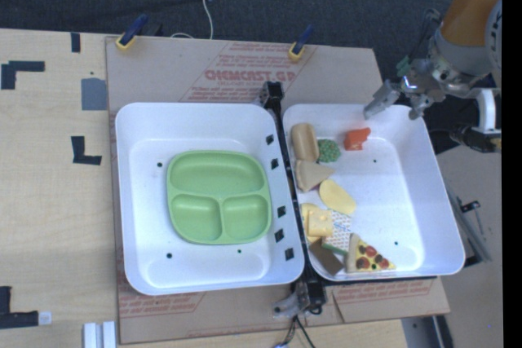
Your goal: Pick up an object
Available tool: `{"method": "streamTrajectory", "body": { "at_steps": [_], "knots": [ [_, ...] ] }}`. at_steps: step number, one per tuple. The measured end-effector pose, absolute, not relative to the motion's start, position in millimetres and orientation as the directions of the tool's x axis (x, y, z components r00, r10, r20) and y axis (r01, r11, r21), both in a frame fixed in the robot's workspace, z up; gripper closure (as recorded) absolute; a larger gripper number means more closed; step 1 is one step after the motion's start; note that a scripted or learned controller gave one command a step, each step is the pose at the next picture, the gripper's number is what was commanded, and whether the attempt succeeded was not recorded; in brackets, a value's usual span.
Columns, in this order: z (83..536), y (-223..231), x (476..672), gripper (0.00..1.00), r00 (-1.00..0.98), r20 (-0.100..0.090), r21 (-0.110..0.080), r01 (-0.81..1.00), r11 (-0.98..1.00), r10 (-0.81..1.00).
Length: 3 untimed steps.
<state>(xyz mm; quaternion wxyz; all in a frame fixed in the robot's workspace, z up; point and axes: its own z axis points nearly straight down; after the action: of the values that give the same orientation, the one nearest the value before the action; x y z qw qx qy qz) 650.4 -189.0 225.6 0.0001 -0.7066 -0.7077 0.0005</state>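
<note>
Food toys lie in the right bin point(424, 175): an orange-red piece point(356, 139) near its far side, a tan bread roll point(303, 141), a green broccoli point(328, 150), a yellow chip point(337, 196), cheese cubes point(317, 222) and a pizza slice point(364, 255). The gripper point(396, 103) hovers over the bin's far right corner, fingers spread apart, holding nothing. A green divided plate point(218, 196) sits in the left bin point(139, 200)

One fixed camera looks down at a slant from above the bench point(49, 175), far enough to take in both white bins point(134, 200) whole, the arm point(473, 12) entering from the view's right edge.
</note>
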Motion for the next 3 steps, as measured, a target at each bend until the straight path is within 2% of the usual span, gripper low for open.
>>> {"method": "streamTrajectory", "body": {
  "at_steps": [1, 2, 3],
  "knots": [
    [93.9, -171.2, 667.5, 0.0, -0.003, 0.0, -0.005, 1.0, 0.003, 1.0],
    [110.7, -172.2, 668.4, 1.0, -0.003, -0.002, -0.001, 1.0, 0.003, 1.0],
    [167.9, -130.8, 645.7, 1.0, -0.004, 0.002, 0.0, 1.0, 0.004, 1.0]
  ]
}}
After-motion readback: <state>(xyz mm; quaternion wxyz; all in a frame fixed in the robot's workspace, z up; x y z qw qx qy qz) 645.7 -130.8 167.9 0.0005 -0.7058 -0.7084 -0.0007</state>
